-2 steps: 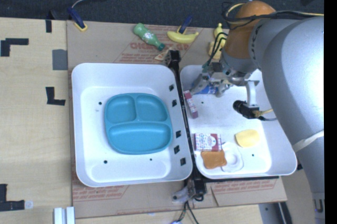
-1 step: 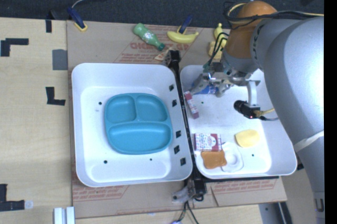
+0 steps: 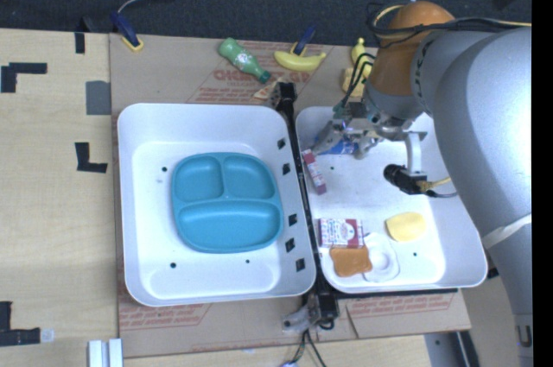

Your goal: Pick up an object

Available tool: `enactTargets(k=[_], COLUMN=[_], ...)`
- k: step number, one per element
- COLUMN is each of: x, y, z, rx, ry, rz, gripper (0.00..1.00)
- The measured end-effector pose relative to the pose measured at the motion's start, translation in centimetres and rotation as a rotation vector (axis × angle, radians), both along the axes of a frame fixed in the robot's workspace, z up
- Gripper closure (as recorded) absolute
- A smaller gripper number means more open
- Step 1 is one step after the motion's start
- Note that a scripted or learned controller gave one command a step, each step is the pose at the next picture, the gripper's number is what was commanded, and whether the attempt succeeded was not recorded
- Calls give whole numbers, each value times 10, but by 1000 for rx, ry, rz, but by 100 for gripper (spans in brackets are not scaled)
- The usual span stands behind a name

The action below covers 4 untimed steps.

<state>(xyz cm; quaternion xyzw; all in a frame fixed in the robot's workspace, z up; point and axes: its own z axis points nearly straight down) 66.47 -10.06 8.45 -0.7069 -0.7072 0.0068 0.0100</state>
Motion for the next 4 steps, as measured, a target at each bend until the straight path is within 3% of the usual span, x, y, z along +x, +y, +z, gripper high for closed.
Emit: enactTargets(k=[4], x=[0], y=[-5], z=[0], rx=[-2], ry=[-2], rz=[-2], gripper=[0])
